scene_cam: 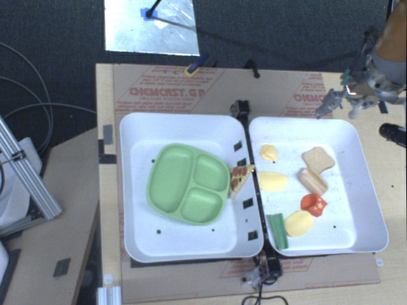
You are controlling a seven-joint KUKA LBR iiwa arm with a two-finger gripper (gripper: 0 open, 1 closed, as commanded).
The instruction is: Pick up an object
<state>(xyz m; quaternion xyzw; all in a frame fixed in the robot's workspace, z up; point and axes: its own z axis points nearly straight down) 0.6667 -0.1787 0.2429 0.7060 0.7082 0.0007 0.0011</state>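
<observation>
Gripper fingers apart, holding nothing, above right bin far edge, toy foods grouped mid-bin: bread, sausage, tomato, lemon, open floor along right wall, green plate in left bin, pizza slice at divider.

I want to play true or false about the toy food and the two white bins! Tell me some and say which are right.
1. The green plate lies in the left bin. True.
2. The pizza slice sits in the middle of the right bin. False: it lies by the divider, beside the plate.
3. The gripper holds the bread slice. False: it hangs above the right bin's far edge, and the bread lies in the bin.
4. The red piece is in the right bin. True.
</observation>
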